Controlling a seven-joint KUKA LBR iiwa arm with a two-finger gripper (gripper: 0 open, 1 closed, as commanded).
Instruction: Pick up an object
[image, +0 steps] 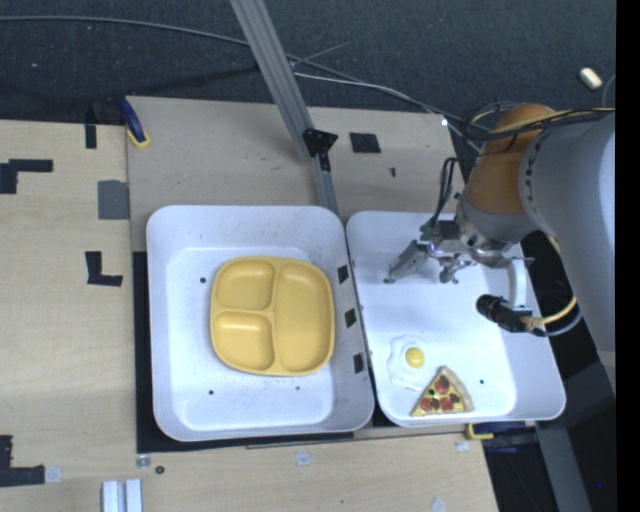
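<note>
Wooden bench (60, 300) carries my two white bins side by side, and taking the right bin (520, 350) as my landmark, I see a fried egg (407, 362) near its front edge with a pizza slice (441, 393) just beside it, closer to the front corner. Over that same bin's far half I see the gripper (420, 263), well apart from both toys, its fingers spread apart with nothing between them; the left bin (180, 330) alongside holds a yellow divided plate (272, 315) lying flat in its middle.
</note>
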